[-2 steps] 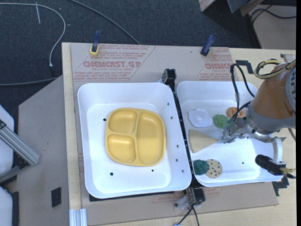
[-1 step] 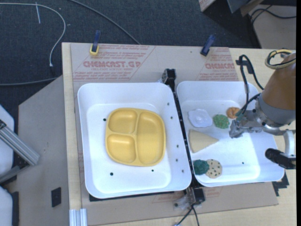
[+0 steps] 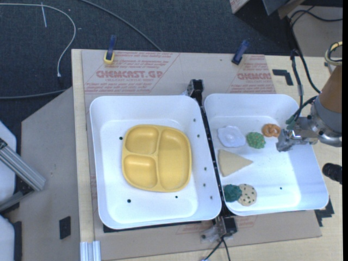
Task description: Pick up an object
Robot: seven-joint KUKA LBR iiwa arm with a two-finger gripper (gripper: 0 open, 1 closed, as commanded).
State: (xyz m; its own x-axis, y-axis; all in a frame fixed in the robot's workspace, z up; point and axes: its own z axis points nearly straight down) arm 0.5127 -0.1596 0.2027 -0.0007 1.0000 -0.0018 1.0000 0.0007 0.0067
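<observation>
A: How many bins (image 3: 103, 110) are sitting on the bench?
B: Two, side by side.
A: And plates?
B: One yellow plate (image 3: 157, 157), lying in the left bin; it is showing three compartments.
A: What is lying right of the plate?
B: Six small items in the right bin: one white piece (image 3: 231, 136), one green floret (image 3: 255, 140), one orange piece (image 3: 270, 130), one cheese wedge (image 3: 232, 162), one dark green piece (image 3: 231, 192), one cookie (image 3: 247, 194).
A: Anything behind the plate?
B: Two blue clamps (image 3: 111, 47) are gripping the board's far edge.
</observation>
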